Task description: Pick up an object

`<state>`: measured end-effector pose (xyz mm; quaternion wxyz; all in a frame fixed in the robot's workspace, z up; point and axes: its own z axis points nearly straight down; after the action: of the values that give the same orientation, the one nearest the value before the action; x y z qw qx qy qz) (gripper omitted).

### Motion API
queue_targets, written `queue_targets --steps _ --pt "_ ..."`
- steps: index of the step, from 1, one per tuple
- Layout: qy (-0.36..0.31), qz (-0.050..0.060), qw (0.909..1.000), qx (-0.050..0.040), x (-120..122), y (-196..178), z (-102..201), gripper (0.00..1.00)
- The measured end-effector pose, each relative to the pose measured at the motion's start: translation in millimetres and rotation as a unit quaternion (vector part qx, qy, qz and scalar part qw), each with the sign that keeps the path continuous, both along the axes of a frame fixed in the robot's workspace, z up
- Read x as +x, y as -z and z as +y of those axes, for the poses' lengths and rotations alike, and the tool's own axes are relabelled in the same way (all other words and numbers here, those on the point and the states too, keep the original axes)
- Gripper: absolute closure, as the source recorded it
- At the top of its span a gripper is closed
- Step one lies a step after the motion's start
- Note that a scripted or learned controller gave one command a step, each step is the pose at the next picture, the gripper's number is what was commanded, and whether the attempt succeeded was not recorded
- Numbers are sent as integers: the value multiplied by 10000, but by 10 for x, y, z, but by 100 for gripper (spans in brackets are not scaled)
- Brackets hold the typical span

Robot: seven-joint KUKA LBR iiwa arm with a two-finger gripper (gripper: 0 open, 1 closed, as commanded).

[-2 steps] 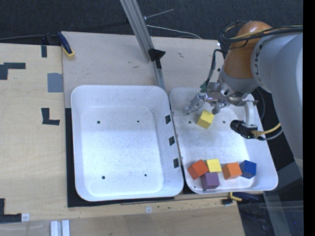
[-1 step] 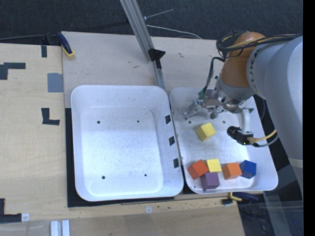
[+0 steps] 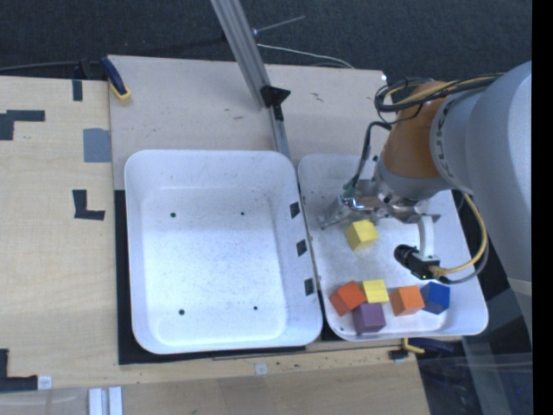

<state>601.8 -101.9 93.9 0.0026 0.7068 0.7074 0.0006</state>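
Observation:
In the right bin (image 3: 321, 178) a yellow cube (image 3: 361, 233) lies alone near the middle. My gripper (image 3: 346, 209) hangs just above and slightly left of it, under the orange-banded wrist; nothing shows held in it. Along the bin's front edge sit an orange cube (image 3: 349, 297), a smaller yellow cube (image 3: 375, 290), a purple cube (image 3: 370, 316), a second orange cube (image 3: 406, 300) and a blue cube (image 3: 436, 296).
The left bin (image 3: 207, 249) stands beside the right one, their rims touching. A slanted metal rail (image 3: 246, 50) crosses the bench behind the bins. The arm's grey body and cables cover the right bin's far right side.

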Motion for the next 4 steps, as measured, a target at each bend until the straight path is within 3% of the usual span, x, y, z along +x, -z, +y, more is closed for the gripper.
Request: queue_targets --steps 2,3,4 --pt "5 35 10000 8 -428 17 -119 0" --pt "4 39 10000 12 -490 24 -288 0" --pt "-7 40 10000 18 -487 -73 -270 100"
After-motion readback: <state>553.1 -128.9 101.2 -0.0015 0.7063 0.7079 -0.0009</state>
